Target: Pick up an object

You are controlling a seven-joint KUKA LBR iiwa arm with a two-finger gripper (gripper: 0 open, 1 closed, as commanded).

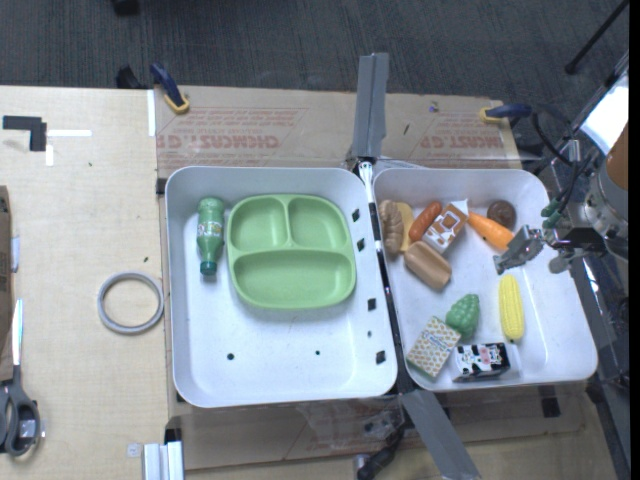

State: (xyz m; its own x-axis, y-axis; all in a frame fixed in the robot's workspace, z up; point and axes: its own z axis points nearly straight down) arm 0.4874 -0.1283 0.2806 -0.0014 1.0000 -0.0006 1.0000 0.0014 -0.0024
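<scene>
From the fixed camera above the bench, the gripper [537,246] hangs over the right bin [560,353], close to that bin's right wall, with the grey arm coming in from the right edge. Its two metal fingers stand apart, one pointing toward the bin's middle and one toward the wall, and nothing lies between them.

Just below the jaws, on the bin floor, lies a yellow corn cob [511,307]. Just to the left of the jaws and slightly above lies an orange carrot [489,230], with a brown round object [501,212] beside it near the far wall. Further left of the jaws are a white and orange carton [443,230], a red sausage [425,219], a bread roll [394,226] and a tan block [427,265]. Below and left of the jaws sit a green broccoli piece [463,313], a patterned packet [433,346] and a small black and white box [483,359].

Well to the left of the jaws, the left bin [270,368] holds a green divided plate [291,250] and a green bottle [209,234] lying beside it.

The bins rest on brown cardboard [260,128] clamped to a pale wooden bench [70,218]. On the bench, far left of the jaws, lie a roll of tape [130,301] and scissors [18,408]. Beyond the bench is dark grey carpet [300,18].
</scene>
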